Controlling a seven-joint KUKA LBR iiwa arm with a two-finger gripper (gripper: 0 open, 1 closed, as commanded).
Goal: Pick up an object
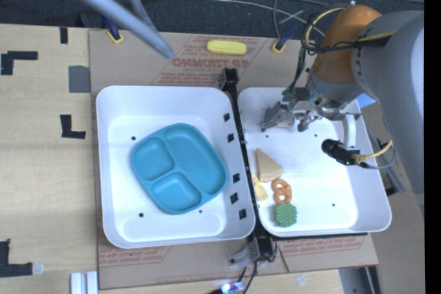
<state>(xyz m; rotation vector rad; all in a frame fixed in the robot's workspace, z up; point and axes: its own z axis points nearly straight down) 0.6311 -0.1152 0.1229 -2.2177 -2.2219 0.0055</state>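
Tan wedge [268, 165] — tip toward bin's far side; fingers [270, 119] spread, nothing held.

Robotics lab bench, not a home or shop. Two shallow white bins, left bin [110, 148] and right bin [358, 210], sit side by side on a cardboard sheet [193, 62] laid over a pale wooden benchtop [41, 148]. Black tape marks [69, 126] dot the benchtop at left. Loose cables [289, 3] trail across the dark surface at the far side. Grey industrial arm [406, 79] with orange band [344, 38] enters from right. Toy food lies in the right bin: pretzel [280, 189], green piece [285, 215].
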